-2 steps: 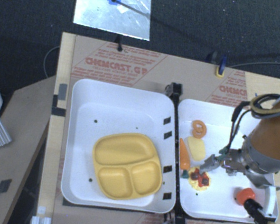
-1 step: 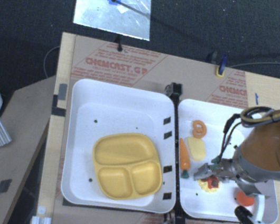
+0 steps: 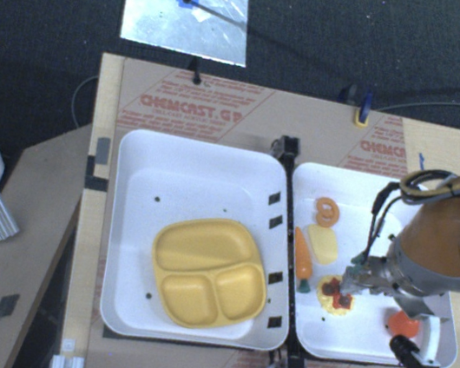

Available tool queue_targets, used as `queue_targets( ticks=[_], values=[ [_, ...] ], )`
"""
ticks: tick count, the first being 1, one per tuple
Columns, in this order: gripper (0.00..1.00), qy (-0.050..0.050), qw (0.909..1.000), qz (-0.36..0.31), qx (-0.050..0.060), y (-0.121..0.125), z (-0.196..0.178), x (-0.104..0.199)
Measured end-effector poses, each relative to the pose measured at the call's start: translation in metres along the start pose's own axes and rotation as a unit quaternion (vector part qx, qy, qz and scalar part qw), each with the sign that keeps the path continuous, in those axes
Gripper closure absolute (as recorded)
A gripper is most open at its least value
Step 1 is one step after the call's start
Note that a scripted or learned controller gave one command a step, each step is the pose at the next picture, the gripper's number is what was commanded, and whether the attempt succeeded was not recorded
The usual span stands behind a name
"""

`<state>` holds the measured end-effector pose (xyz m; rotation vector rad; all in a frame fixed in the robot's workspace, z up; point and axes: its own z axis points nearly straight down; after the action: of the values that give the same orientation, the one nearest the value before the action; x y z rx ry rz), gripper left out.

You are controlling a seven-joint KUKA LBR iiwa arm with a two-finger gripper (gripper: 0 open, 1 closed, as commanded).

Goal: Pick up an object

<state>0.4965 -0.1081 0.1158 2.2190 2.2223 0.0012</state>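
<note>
2 shallow white bins are seen side by side on a bench from a camera fixed above. The left bin [image 3: 133, 206] is occupied by a yellow divided tray [image 3: 208, 270] with 3 compartments. In the right bin [image 3: 361, 189], an orange ring [image 3: 327, 210] is seen at the far side, with a pale yellow piece [image 3: 322, 243] just near of it and a toy carrot [image 3: 303, 253] laid along the left wall. The gripper [image 3: 350, 281], reaching in from the right, is positioned low over a small red and yellow object [image 3: 336, 298] near the bin's middle. How far it is opened, and whether anything is gripped, cannot be told. An orange-red object [image 3: 404, 323] is seen by the right wall.
</note>
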Motion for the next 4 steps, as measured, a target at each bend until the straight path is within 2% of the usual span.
queue_targets(
  ticks=[1,3,4],
  values=[
    [1.0,-0.001,1.0,-0.001,-0.002,0.004,-0.063,-0.003],
    [1.0,-0.001,1.0,-0.002,-0.002,0.001,-0.155,-0.005],
    [1.0,0.0,1.0,-0.003,0.0,0.007,-0.141,0.039]
  ],
)
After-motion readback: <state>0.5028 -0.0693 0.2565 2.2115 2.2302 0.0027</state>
